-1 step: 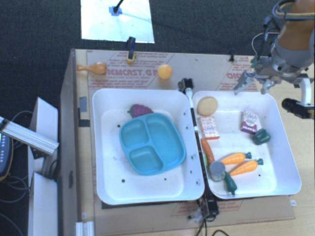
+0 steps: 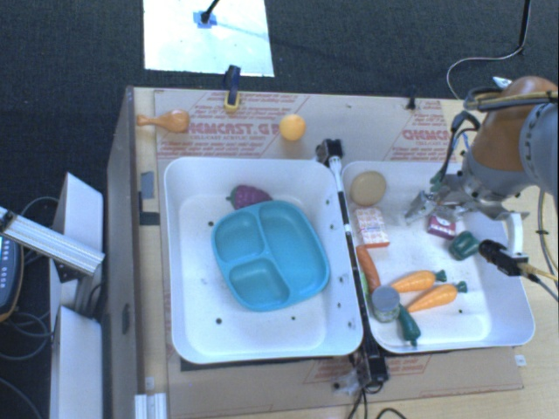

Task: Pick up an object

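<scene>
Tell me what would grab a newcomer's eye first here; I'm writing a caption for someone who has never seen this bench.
The big blue divided plate in the left bin stands out first, with a purple item just behind it. Next come the two orange carrots in the crowded right bin, near its front. Above that bin's far right side, the grey arm with its orange band hangs with its pincer low over the toys.

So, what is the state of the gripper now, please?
Gripper: open, holding nothing, low in the right bin.
</scene>
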{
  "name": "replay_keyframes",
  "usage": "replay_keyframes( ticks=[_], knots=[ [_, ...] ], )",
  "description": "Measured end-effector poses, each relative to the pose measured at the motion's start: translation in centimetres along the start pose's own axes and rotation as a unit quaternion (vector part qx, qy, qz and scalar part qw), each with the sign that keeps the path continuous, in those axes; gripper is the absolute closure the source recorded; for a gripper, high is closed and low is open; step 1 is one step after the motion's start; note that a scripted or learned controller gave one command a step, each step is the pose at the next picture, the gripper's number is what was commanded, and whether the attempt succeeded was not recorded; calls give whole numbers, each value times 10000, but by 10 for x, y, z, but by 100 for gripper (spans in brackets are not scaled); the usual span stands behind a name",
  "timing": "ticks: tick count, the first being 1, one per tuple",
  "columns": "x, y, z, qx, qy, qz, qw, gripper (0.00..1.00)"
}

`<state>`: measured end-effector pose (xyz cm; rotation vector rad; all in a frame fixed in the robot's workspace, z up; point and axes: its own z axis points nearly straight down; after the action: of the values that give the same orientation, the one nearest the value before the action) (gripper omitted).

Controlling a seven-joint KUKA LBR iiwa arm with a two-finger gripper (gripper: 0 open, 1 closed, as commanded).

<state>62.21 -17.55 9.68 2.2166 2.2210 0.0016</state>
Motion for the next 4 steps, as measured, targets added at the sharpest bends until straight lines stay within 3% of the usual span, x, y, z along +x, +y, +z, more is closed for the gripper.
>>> replay_keyframes(
  ticks=[1, 2, 3, 4],
  knots=[
    [-32, 9, -52, -5, -2, 4, 10000, 0],
    [-31, -16, 13, 14, 8, 3, 10000, 0],
    [-31, -14, 1, -9, 2, -2, 10000, 100],
    [18, 47, 11, 19, 14, -6, 10000, 100]
  ],
)
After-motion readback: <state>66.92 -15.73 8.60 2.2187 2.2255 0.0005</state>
